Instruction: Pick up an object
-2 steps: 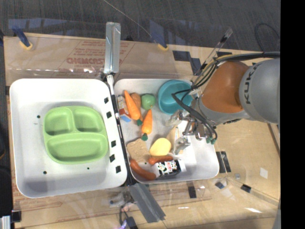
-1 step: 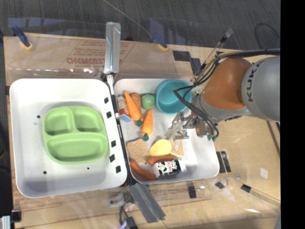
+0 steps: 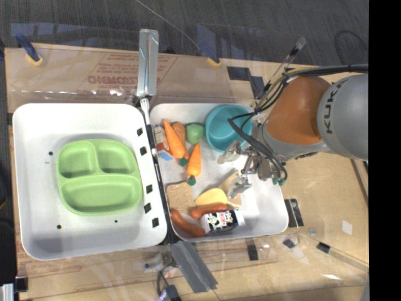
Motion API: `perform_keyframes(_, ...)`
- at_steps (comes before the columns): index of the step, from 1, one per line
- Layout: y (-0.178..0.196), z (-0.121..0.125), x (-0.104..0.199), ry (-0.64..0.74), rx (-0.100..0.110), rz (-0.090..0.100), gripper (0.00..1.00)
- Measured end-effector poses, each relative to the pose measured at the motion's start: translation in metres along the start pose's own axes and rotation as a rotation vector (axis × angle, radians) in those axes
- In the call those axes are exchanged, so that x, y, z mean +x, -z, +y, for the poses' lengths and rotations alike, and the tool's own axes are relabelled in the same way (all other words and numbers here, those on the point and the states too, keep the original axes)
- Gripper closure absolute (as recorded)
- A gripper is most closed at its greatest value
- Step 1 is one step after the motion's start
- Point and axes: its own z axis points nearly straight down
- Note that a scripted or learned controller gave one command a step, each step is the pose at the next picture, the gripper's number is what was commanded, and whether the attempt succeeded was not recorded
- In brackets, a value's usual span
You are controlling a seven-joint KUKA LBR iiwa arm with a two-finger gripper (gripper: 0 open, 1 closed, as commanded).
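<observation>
My gripper (image 3: 241, 177) hangs over the middle of the right bin (image 3: 270, 205), its fingers spread open with nothing between them. Just below and left of it lie a yellow wedge (image 3: 212, 197), a sausage (image 3: 210, 211) and a small black-and-white carton (image 3: 220, 221). A second sausage (image 3: 187, 223) lies at the bin's lower left corner. Two carrots (image 3: 173, 140) (image 3: 193, 162) and a green ball (image 3: 195, 132) sit in the bin's upper left. A teal bowl (image 3: 223, 128) stands at the top, partly under my wrist.
The left bin (image 3: 37, 168) holds a green divided plate (image 3: 98, 175). A metal bar (image 3: 148, 61) stands up at the divider between the bins. My arm and its cables cover the right bin's upper right corner.
</observation>
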Motion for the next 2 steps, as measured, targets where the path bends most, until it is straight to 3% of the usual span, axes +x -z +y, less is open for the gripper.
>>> perform_keyframes(1, -0.019, 0.058, -0.051, -0.559, -0.002, 0.015, 0.0)
perform_keyframes(2, -0.007, 0.058, -0.053, -0.553, 0.0, 0.011, 1.0)
